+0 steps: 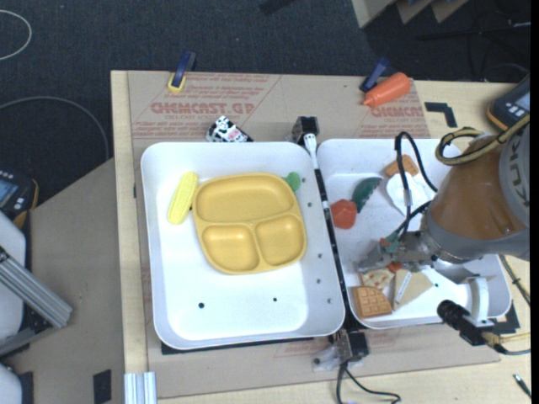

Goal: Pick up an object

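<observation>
On the left we see a white bin (164, 251) holding a yellow divided plate (249, 220) with three compartments, lying flat near the bin's middle. Just beside the plate's left edge lies a yellow corn cob (182, 197), and a small green piece (293, 180) peeks out at the plate's upper right corner. Behind this bin, on the counter (253, 99), sit a small black-and-white toy (227, 130) and a yellow-and-blue clamp (179, 72); an orange clamp (386, 88) lies further right.

Moving right, we come to the second white bin (354, 154), touching the first along a black seam. In it we see a red round object (344, 214) near the left wall, a dark green item (365, 191) just above and right of it, a tan waffle-like square (371, 300) near the front, and a pale wedge (413, 287) beside that.

The arm (480, 200) comes in from the right over this bin, and its jaws (394, 255) are low among the clutter just above the waffle square and wedge. We cannot tell whether they are apart or together, nor whether anything sits between them
</observation>
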### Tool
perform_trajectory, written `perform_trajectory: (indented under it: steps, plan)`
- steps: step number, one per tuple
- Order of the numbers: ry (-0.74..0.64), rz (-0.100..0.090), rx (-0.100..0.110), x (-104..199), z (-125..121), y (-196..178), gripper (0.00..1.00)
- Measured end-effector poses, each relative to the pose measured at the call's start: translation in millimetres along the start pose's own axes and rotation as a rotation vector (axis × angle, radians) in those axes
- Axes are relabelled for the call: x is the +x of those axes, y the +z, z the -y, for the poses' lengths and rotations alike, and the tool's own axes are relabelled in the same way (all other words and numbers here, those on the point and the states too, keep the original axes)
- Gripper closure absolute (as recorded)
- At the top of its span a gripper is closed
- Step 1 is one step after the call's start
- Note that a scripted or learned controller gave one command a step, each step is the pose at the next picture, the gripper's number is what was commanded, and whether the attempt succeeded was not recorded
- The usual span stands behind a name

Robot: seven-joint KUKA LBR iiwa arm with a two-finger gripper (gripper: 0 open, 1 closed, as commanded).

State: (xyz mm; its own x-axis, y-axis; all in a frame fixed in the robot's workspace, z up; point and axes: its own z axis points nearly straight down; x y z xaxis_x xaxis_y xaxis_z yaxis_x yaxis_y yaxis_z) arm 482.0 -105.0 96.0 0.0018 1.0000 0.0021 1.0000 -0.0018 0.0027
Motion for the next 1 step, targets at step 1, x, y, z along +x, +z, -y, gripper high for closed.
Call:
perform_trajectory:
  steps: [1]
  plan:
    - [-0.001,0.003,-0.01,-0.6,-4.9,5.4,0.0]
